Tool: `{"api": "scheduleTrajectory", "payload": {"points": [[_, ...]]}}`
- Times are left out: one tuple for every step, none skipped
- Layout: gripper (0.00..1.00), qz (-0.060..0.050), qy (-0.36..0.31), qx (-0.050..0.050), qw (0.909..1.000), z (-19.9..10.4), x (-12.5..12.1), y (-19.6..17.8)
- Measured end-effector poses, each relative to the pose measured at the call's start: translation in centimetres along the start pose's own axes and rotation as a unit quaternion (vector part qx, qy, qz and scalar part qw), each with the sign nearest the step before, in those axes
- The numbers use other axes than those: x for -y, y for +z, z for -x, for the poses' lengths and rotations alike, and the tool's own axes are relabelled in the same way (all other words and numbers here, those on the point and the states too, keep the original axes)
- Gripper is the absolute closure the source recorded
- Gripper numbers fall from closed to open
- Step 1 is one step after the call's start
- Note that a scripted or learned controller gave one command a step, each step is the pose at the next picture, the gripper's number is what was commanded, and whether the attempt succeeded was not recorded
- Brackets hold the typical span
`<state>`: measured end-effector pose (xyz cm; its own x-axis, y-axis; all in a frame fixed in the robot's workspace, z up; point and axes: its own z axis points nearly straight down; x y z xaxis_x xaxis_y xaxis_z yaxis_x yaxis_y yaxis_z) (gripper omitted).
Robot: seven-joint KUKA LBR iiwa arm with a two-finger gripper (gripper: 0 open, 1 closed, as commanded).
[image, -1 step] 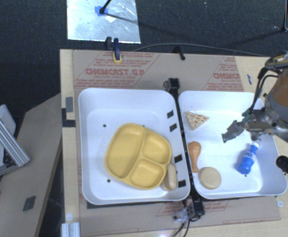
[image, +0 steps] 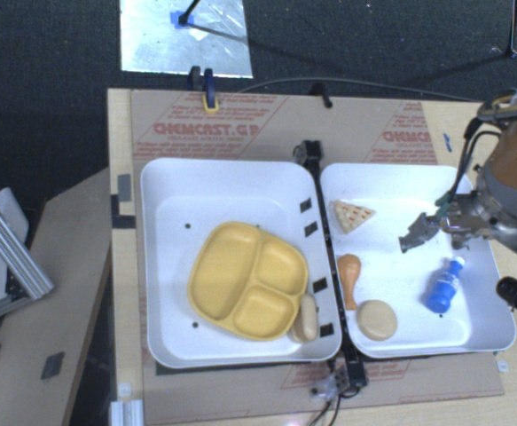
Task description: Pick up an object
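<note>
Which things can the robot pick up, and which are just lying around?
For the job:
- blue bottle
- pizza slice
- round bun
- orange-brown drumstick
- gripper, over the right bin

Just lying about:
- yellow divided tray in the left bin
- pale roll beside it
- yellow clamp
- foil sheet

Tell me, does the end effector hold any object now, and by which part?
Nothing is held. The end effector hangs open over the right bin, apart from the blue bottle.

Blue bottle point(image: 443, 284) lying in right bin point(image: 391, 185)
</note>
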<state>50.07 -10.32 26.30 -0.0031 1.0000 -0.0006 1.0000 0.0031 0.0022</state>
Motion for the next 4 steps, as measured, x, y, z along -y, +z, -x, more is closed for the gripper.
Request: {"api": "scheduleTrajectory", "payload": {"points": [[0.0, -0.002, 0.001, -0.001, 1.0, 0.0, 0.7, 5.9], [0.0, -0.002, 0.001, -0.001, 1.0, 0.1, 0.8, 12.2], [0.0, -0.003, 0.001, -0.001, 1.0, 0.1, 0.8, 17.4], [1.0, 0.0, 0.001, 0.0, 1.0, 0.1, 0.6, 16.1]]}}
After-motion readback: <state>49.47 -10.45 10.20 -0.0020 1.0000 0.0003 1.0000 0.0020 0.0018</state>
